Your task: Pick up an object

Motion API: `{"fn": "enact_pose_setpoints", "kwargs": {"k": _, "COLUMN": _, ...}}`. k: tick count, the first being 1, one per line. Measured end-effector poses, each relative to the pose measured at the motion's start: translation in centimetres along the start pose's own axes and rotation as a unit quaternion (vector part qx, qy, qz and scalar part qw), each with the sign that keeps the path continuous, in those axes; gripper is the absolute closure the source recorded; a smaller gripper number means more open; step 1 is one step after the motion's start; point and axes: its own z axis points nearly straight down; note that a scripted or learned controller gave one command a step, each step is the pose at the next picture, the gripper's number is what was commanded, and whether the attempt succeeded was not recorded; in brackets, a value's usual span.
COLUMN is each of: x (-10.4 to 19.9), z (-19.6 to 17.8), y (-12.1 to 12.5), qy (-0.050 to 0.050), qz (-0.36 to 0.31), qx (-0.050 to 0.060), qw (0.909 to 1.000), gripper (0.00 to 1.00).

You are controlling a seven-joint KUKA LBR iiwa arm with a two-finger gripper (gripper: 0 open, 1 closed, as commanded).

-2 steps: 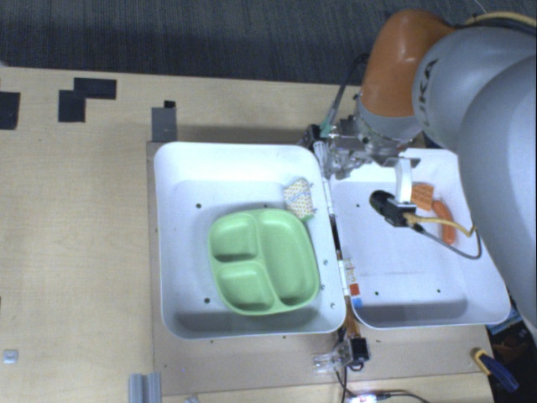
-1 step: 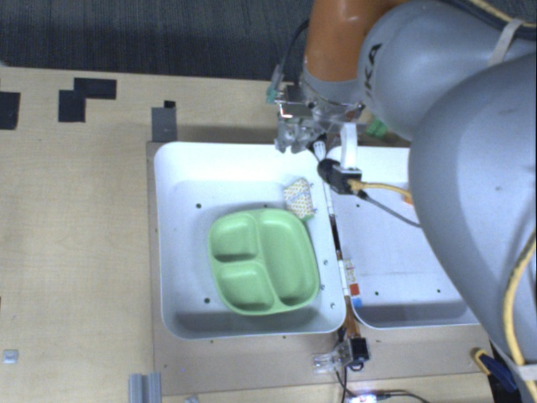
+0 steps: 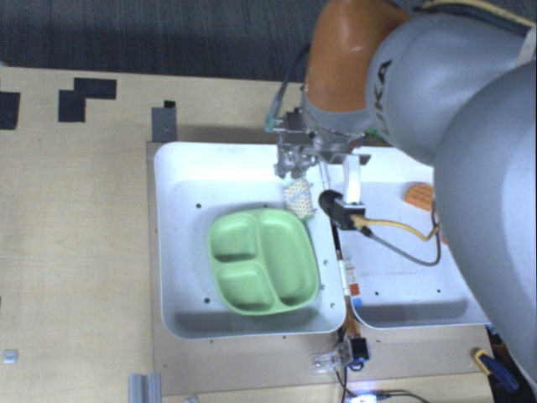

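Metal two-finger hand [image 3: 295, 168] hovers above a small pale speckled object [image 3: 299, 198] beside the green three-compartment plastic tray [image 3: 263, 260]; finger spread unclear; a grasp may slip off the tray rim

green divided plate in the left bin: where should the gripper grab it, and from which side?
Probably the raised outer rim of the green divided plate, coming straight down with one finger inside a compartment and one outside. It lies flat on the floor of the left bin, so there is no handle or side face to pinch. The near-left edge looks freest; the far-right corner sits close to the gripper and a small patterned object.
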Motion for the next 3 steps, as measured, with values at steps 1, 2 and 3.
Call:
{"fn": "enact_pose_setpoints", "kwargs": {"k": 1, "x": -4.4, "z": 3.4, "y": -6.6, "qy": -0.001, "qz": 0.003, "qx": 0.001, "qw": 1.0000, "gripper": 1.00}}
{"fn": "enact_pose_setpoints", "kwargs": {"k": 2, "x": -9.2, "z": 3.8, "y": -12.4, "qy": 0.000, "qz": 0.003, "qx": 0.001, "qw": 1.0000, "gripper": 1.00}}
{"fn": "enact_pose_setpoints", "kwargs": {"k": 3, "x": -9.1, "z": 3.8, "y": -12.4, "qy": 0.000, "qz": 0.003, "qx": 0.000, "qw": 1.0000, "gripper": 0.00}}
